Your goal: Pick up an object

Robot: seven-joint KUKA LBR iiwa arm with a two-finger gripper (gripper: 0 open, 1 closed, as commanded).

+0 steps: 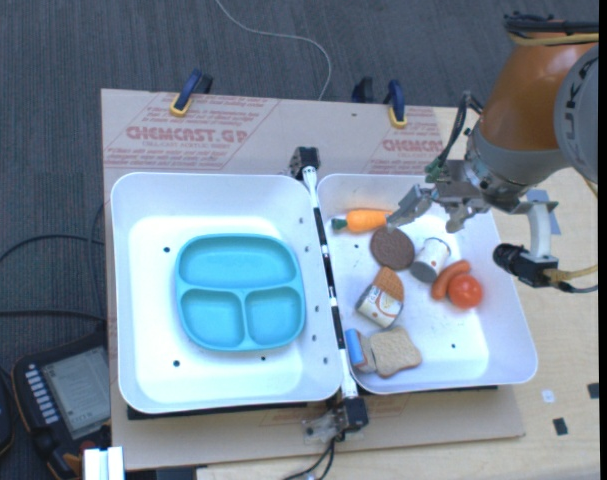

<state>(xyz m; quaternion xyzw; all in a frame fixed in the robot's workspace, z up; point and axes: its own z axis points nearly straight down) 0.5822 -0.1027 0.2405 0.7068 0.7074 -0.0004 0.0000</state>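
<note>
Toy carrot point(366, 220) lies at the right bin's point(503, 353) upper left as the gripper point(434, 207) hovers just beside it, fingers spread and empty; approach underway, descent and closing come next.

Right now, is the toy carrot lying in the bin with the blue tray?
No, the carrot lies in the right bin among the other toy food, while the blue tray sits in the left bin.

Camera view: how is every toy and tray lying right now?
Blue tray: flat in left bin.
Carrot: lying in right bin.
Brown cookie: flat.
Tomato: resting.
Bread slice: flat, near front wall.
Gripper: above right bin, jaws spread, holding nothing.
</note>
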